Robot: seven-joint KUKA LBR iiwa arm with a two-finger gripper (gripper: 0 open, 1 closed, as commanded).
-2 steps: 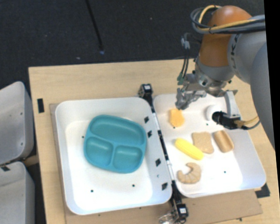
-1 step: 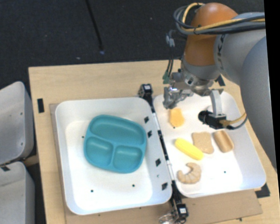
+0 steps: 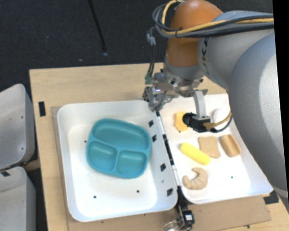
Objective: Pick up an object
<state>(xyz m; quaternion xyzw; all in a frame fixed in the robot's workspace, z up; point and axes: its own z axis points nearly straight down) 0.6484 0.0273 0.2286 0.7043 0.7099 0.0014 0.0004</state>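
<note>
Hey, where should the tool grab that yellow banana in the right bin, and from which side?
Grip the yellow banana across its narrow middle, coming straight down from above. It lies flat and slanted in the right bin, so the fingers should close across its short width, not along its length. The tan slice sits close by its right side, so finger room there looks tight.

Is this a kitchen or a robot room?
Probably a robot lab, not a kitchen: a big grey arm reaches over two white bins on a wooden bench, with toy-looking food to grab.
</note>
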